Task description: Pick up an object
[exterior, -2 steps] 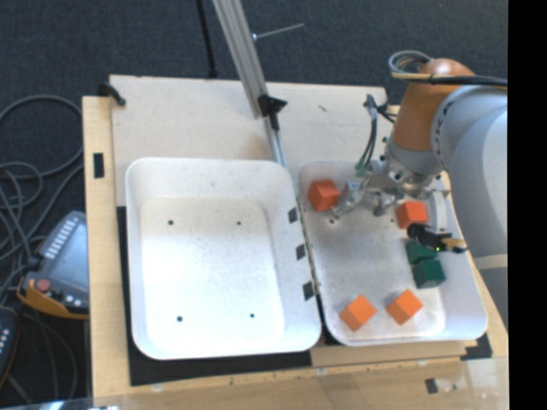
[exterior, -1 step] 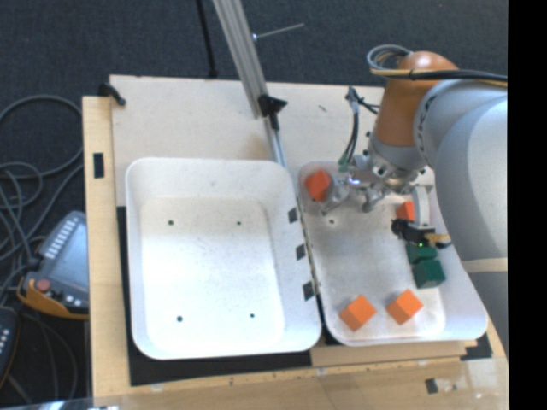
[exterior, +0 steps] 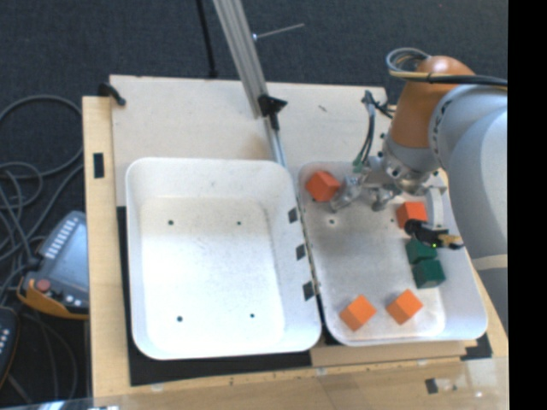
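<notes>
The bench bears 2 white bins, left and right.

Orange cube — top-left corner of right bin — flat, unheld.

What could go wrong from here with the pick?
1. The pincer sits beside the orange cube at the right bin's far rim, not over it; closing may only nudge it against the wall.
2. The other blocks crowd the bin's edges: an orange block and green blocks lie close under the arm, two more orange cubes by the near rim, leaving little finger room.
</notes>
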You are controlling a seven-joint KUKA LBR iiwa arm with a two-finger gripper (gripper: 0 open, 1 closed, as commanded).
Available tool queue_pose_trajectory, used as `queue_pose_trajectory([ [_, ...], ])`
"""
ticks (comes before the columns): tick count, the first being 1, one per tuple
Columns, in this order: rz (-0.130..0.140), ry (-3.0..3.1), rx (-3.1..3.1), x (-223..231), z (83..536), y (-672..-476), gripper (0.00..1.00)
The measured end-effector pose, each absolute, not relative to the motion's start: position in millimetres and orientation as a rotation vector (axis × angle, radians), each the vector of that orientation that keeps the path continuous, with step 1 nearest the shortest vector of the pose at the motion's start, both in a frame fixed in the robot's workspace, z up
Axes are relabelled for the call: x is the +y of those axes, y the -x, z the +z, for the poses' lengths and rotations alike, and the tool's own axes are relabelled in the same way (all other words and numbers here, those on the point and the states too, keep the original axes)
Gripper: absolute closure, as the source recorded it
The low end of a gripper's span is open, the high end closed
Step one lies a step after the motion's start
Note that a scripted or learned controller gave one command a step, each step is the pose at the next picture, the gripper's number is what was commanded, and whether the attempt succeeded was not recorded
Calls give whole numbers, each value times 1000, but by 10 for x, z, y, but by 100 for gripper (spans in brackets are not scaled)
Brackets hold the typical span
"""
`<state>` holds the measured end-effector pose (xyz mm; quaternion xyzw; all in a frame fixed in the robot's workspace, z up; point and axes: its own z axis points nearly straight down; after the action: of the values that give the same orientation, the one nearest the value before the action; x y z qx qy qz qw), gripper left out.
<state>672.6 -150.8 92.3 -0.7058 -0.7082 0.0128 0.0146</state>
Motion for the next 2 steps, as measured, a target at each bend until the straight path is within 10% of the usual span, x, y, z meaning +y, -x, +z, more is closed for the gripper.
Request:
queue_pose_trajectory([
  [1,5,2223,-2218,-1413,969,-6148,0],
  [2,-9,2222,-2230,-1003,2320,-5454,0],
])
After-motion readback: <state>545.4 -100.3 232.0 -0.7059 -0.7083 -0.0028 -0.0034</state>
